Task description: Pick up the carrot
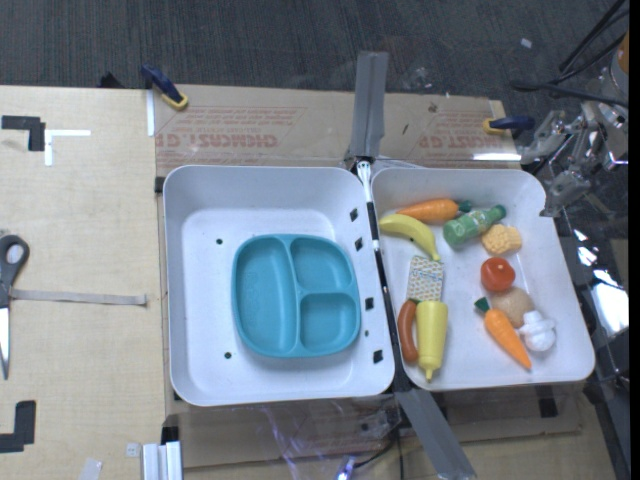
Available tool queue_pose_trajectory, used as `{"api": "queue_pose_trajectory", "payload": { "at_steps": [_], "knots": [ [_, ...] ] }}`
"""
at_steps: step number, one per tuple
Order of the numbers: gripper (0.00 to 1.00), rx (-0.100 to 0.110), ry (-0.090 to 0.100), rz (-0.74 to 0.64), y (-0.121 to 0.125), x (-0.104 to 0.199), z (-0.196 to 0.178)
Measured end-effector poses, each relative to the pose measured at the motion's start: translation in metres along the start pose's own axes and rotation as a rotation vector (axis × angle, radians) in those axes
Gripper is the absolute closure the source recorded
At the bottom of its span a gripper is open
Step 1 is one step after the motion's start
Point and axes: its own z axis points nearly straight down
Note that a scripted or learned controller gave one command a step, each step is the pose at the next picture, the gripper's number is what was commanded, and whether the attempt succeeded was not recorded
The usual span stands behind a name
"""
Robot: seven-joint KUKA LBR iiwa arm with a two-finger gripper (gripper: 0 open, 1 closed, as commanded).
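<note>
The smooth orange tapered plastic carrot (pixel 507 339) lay slanted just below the round red tomato (pixel 497 273), green stub up-left; the hand's state I cannot tell.

Left bin (pixel 190 298): blue divided plate (pixel 297 295). Right bin (pixel 560 363): banana (pixel 412 232), green bottle (pixel 472 224), corn (pixel 501 238), tomato (pixel 497 273), yellow bottle (pixel 431 336). Scissors (pixel 8 288) on bench.

Right bin (pixel 560 368): the carrot (pixel 507 338) lies at lower right, crowded. Garlic (pixel 538 332) touches it on the right, potato (pixel 514 306) just above, tomato (pixel 497 273) beyond that. Open floor to the carrot's left, up to the yellow bottle (pixel 431 336). Left bin (pixel 190 268): teal divided plate (pixel 297 295) centered, bare margins around.
</note>
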Motion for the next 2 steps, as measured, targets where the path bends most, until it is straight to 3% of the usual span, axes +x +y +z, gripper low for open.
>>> {"api": "queue_pose_trajectory", "payload": {
  "at_steps": [1, 2],
  "knots": [
    [0.0, 0.001, -0.004, -0.14, -0.014, 0.096, 0.15],
    [0.0, -0.001, -0.001, -0.204, 0.058, 0.12, 0.18]
  ]
}}
